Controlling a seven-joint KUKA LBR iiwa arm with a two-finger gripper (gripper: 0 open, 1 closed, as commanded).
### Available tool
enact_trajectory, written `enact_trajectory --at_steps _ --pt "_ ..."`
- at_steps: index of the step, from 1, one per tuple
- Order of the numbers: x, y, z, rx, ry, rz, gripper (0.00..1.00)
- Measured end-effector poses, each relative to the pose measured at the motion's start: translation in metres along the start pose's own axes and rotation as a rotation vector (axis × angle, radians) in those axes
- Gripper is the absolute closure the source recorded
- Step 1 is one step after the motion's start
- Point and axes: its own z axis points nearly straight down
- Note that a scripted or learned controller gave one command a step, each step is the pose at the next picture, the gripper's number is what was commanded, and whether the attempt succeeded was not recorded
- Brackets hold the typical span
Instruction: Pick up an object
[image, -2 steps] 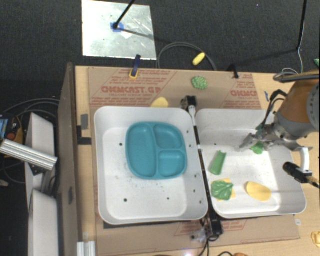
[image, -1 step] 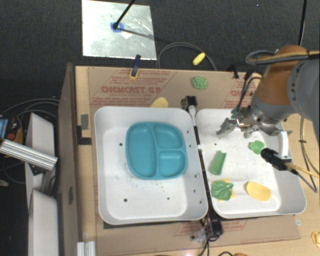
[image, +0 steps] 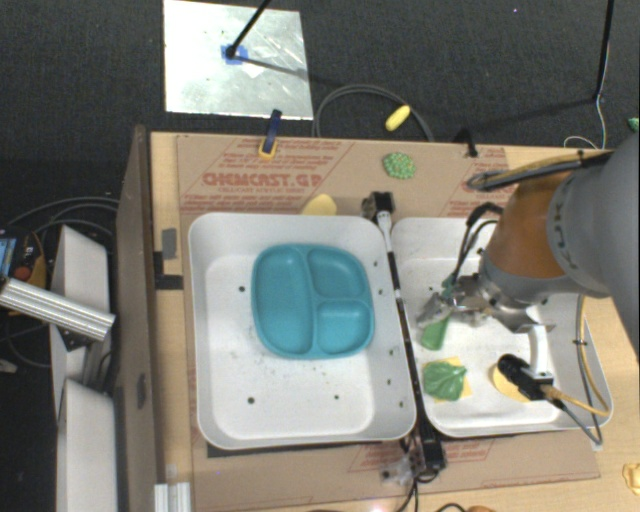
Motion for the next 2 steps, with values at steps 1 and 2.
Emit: enact_trajectory --at_steps 1,2 --pt "-0.001 0.003 -0.015 -0.008 -0.002 0.000 1.00" --pt "0.062 0.026 -0.113 -0.017 0.001 -0.011 1.00"
